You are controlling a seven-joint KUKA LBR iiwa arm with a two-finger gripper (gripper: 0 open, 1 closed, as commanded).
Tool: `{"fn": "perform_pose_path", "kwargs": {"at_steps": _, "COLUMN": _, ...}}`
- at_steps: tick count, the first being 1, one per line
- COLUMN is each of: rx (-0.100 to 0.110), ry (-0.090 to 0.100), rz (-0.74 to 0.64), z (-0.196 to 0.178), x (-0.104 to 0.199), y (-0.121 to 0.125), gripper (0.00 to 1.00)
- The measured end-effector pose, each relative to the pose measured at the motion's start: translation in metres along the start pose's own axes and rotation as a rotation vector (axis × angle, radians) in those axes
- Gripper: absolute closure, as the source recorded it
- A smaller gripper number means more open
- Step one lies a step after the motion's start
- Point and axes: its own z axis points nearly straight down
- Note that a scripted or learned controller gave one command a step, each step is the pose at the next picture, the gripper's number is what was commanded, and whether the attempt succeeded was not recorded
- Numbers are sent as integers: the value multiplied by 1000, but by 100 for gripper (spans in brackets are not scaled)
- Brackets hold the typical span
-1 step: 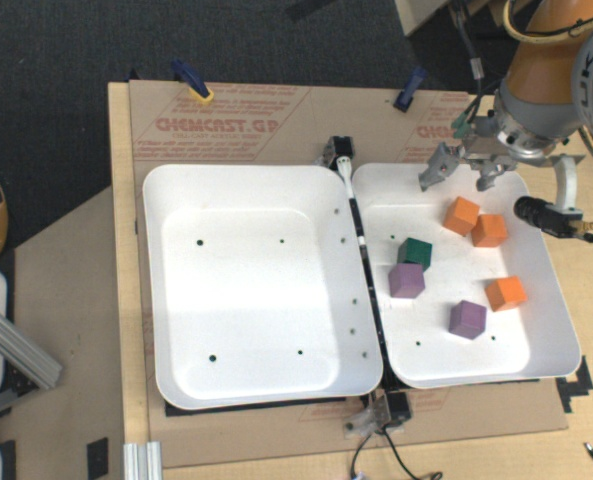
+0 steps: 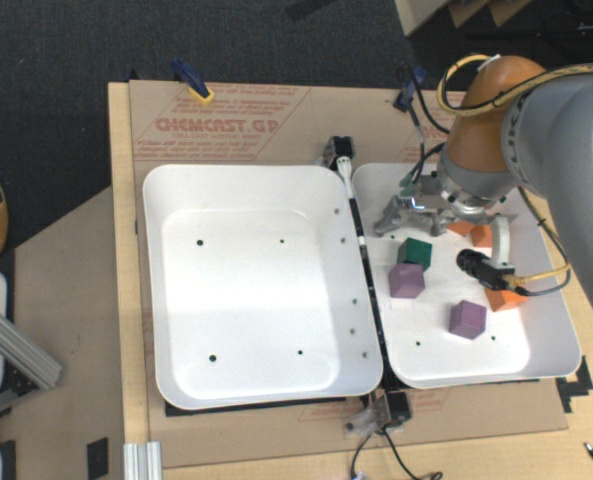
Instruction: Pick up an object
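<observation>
— What do you see?
— I see the arm [image 2: 536, 118] over the right bin [image 2: 546, 348]; gripper [image 2: 416, 218], grip unreadable.
— Objects?
— Green block [image 2: 414, 253] just beneath it, purple cubes [image 2: 406, 281] [image 2: 467, 319] beyond, orange pieces [image 2: 481, 234] alongside.

- The two white bins [image 2: 246, 183] look like smooth moulded plastic with a soft sheen.
- The brown board [image 2: 226, 108] beneath them looks like matt cardboard with printed red lettering.
- The arm's orange band [image 2: 496, 103] is glossy; its grey shell [image 2: 566, 143] is smooth and satin.
- The gripper [image 2: 416, 213] looks like bare silvery metal.
- The purple blocks [image 2: 406, 281] and the green block [image 2: 414, 253] are matt.
- The floor [image 2: 56, 28] looks like dark rough carpet.
</observation>
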Motion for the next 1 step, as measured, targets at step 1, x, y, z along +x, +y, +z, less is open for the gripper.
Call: {"fn": "perform_pose_path", "kwargs": {"at_steps": 1, "rx": -1, "ry": -1, "rz": 2, "z": -5, "x": 4, "y": -46, "gripper": 0}}
